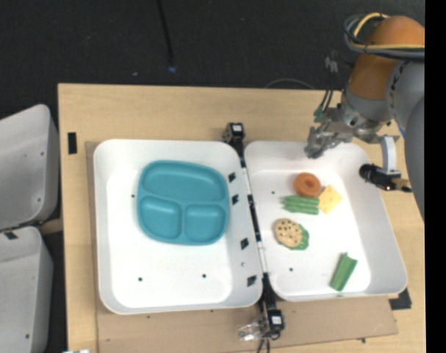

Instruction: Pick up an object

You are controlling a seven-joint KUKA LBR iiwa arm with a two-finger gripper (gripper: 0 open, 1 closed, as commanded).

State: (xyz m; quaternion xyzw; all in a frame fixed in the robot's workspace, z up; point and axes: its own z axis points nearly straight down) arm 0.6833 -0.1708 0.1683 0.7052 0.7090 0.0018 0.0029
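Where the arm reaches in from the right, the gripper is seen above the right bin's far edge; its opening cannot be told. An orange round piece, yellow wedge, green bean, cookie and green stick lie within. A teal plate rests in the left bin.

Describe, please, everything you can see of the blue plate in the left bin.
The blue plate is a teal, rounded-rectangle tray that looks like smooth plastic. Raised ridges split it into three compartments: one wide section along the far side and two smaller ones along the near side. All three hold nothing. It lies flat, right side up, on the floor of the left bin, about the middle, slightly toward the far side. Only the bin floor touches it.
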